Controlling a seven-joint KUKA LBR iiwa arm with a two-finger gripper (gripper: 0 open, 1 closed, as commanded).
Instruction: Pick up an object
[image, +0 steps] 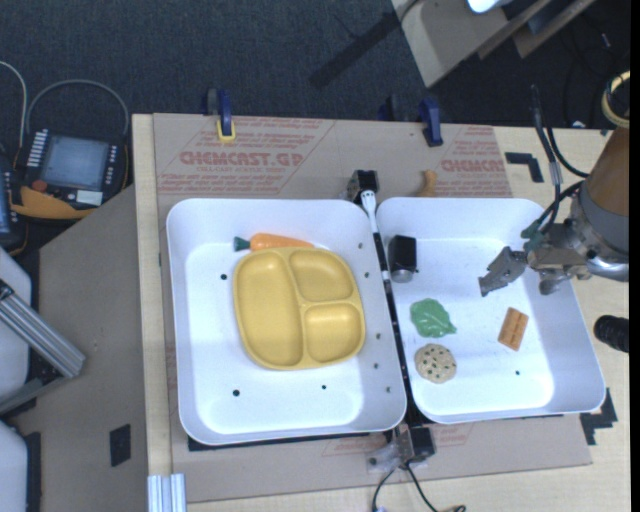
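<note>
Orange carrot (281, 241) half behind yellow plate (298, 305).

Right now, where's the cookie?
In the camera view, the cookie lies in the right bin, near its front-left corner, just below the green piece and left of the orange block.

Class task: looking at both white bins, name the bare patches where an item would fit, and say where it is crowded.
Left bin: bare floor left of and below the yellow tray. Right bin: crowded around green piece, cookie, orange block; free strip along its bottom edge.
</note>
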